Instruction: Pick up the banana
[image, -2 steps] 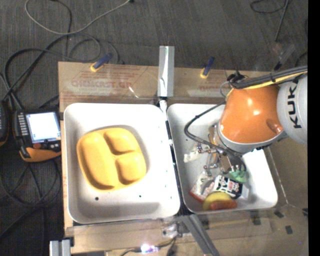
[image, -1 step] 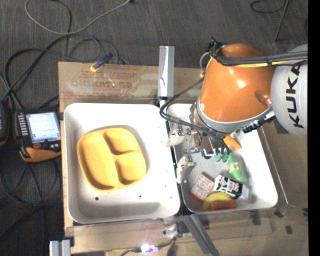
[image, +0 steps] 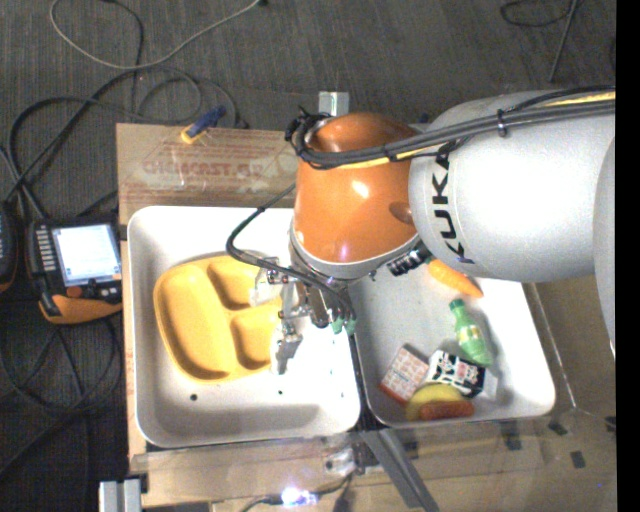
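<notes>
Gripper (image: 287, 335) low over yellow tray (image: 205, 318) in left bin (image: 150, 400); grip state unclear

Bright overhead light, soft focus

You're seeing glare blooming on the orange band (image: 355, 185) and white bins (image: 140, 300), while the upper left floor is staying dim and grainy.

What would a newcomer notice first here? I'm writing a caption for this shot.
The big grey and orange arm dominates, reaching in from the right over both bins. Its gripper hangs over the yellow divided tray in the left bin. Small items, including a green bottle, cluster in the right bin.
</notes>
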